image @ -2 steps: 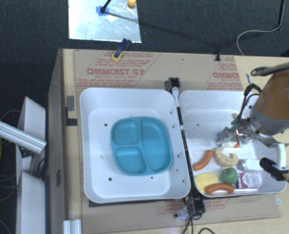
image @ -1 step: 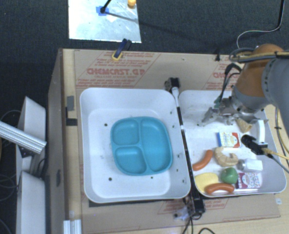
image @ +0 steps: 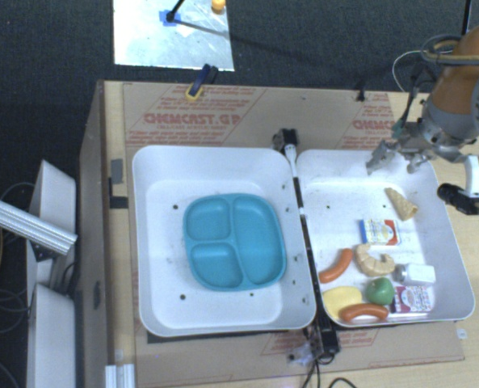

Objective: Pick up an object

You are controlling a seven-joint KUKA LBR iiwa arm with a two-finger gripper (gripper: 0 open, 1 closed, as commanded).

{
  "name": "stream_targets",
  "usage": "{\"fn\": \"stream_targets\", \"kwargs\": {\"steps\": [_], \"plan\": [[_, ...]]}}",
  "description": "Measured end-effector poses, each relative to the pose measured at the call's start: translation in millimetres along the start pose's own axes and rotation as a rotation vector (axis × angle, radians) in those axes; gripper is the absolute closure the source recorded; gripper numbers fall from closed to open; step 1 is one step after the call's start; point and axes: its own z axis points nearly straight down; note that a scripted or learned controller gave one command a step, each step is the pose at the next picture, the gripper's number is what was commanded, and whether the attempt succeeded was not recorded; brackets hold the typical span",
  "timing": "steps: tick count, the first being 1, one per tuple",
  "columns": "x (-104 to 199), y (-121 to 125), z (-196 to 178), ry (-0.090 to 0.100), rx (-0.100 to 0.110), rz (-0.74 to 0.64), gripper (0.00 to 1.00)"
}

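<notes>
The gripper [image: 395, 158] hangs over the far right corner of the right bin [image: 457, 253], its two fingers [image: 376, 159] spread apart with nothing between them. The arm [image: 457, 87], grey with its orange band, comes down to it from the upper right.

The objects to pick all lie nearer the camera than the gripper, in the right bin's front half. Closest to the gripper is a tan wedge-shaped piece [image: 401, 203], just below it and apart from the fingers. Below that wedge sits a small red and white carton [image: 380, 232]. Further down from the gripper a pale curled pastry-like toy [image: 372, 259] rests beside an orange sausage-shaped toy [image: 336, 265], which lies to the gripper's lower left. Farthest from the gripper, along the bin's near edge, are a yellow toy food item [image: 342, 298], a green round one [image: 378, 289], a second orange sausage shape [image: 363, 314], a white packet [image: 417, 274] and a red and white packet [image: 413, 299], all crowded close together.

Well to the gripper's left, past the divider between the bins, the left bin [image: 158, 217] holds a blue compartment tray [image: 233, 242] lying flat near its middle. Both bins sit on the worktop [image: 223, 115], whose cardboard-coloured surface shows red lettering behind the gripper's left.
</notes>
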Motion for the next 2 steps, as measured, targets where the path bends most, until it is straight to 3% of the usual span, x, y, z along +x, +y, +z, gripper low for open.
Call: {"fn": "stream_targets", "kwargs": {"steps": [1, 2], "plan": [[-22, -58, -37, 0.001, 0.003, 0.001, 0.00], [23, -122, 43, 0.004, 0.008, 0.001, 0.00]]}}
